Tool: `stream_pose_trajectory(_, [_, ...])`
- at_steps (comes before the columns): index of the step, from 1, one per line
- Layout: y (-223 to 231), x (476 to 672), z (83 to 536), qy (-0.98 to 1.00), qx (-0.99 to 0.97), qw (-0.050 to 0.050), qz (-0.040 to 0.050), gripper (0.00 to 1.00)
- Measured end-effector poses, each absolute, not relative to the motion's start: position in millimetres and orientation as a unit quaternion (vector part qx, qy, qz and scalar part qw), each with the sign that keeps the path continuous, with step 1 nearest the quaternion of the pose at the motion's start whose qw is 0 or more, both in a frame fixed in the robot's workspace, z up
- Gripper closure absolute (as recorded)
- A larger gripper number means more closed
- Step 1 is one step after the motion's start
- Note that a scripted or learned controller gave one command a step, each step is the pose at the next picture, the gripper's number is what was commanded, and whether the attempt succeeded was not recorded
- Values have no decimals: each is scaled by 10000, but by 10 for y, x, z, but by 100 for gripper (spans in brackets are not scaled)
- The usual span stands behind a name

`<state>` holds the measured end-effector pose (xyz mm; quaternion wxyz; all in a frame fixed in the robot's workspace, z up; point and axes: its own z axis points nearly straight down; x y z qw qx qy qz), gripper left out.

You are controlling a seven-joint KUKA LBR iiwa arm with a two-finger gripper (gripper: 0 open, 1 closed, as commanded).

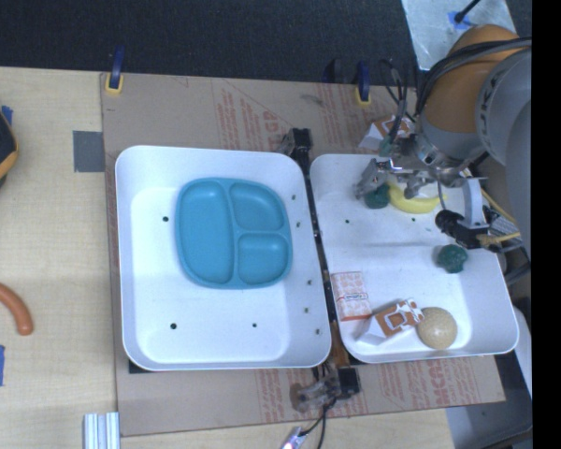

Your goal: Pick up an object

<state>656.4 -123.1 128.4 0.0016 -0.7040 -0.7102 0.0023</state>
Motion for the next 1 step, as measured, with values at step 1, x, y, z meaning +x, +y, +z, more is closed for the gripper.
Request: stream_pose_trajectory(1, [-1231, 6565, 1284, -7102, -7040, 16, 23, 0])
